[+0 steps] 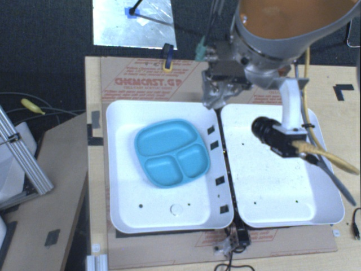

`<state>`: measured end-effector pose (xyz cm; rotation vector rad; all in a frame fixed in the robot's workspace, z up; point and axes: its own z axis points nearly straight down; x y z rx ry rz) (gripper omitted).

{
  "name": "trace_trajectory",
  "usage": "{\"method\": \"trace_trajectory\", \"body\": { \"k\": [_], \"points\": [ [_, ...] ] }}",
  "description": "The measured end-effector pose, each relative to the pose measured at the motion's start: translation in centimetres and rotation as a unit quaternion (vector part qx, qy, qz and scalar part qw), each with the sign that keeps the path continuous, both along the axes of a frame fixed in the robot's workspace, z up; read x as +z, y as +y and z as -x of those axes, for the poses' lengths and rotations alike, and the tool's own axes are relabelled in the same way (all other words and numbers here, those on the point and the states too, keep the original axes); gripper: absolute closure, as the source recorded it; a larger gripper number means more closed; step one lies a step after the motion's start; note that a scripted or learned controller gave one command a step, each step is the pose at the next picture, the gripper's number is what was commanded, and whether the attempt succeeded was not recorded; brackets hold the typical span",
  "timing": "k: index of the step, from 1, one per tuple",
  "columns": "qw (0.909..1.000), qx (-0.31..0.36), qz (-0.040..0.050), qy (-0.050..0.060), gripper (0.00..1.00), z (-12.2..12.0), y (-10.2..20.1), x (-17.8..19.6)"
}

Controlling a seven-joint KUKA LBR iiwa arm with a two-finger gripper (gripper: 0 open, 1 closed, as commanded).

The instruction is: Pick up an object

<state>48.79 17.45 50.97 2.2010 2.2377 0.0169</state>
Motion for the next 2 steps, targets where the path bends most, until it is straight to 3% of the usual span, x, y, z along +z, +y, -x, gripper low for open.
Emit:
{"method": "trace_trajectory", "body": {
  "k": [1, 2],
  "points": [
    [1.0, 0.002, -0.0005, -0.001, 1.0, 0.0, 0.0, 1.1],
    [0.9999, -0.01, 0.0053, 0.011, 1.0, -1.4, -1.9, -12.3]
  ]
}}
